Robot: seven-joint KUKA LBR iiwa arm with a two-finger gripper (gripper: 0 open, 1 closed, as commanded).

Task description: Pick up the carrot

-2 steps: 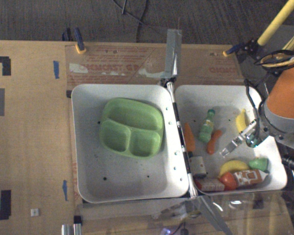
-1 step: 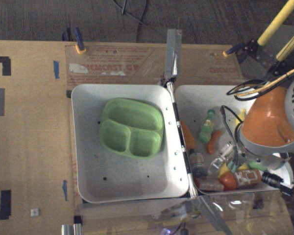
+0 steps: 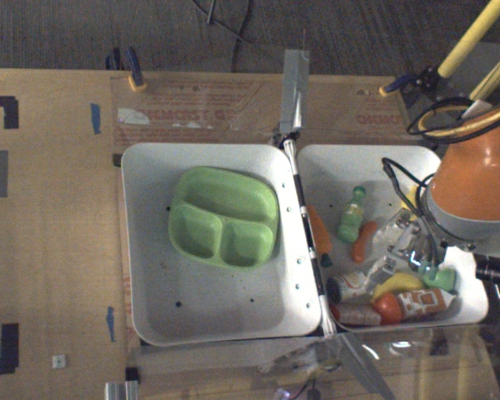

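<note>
The carrot (image 3: pixel 319 230) is a long orange piece with a dark end. It lies in the right bin (image 3: pixel 333 169), tight against that bin's left wall. My gripper (image 3: pixel 402 242) hangs over the middle of the same bin, to the right of the carrot and well apart from it. Its metal parts sit just above a yellow banana (image 3: pixel 397 283). The orange band of the arm (image 3: pixel 475 182) covers the bin's right side.
A green bottle (image 3: pixel 351 214) and a short red-orange piece (image 3: pixel 364 242) lie between the carrot and the gripper. A tomato (image 3: pixel 388 307), a sauce bottle (image 3: pixel 425 302) and other packages crowd the bin's front. The left bin (image 3: pixel 150 290) holds a green divided plate (image 3: pixel 224 217).
</note>
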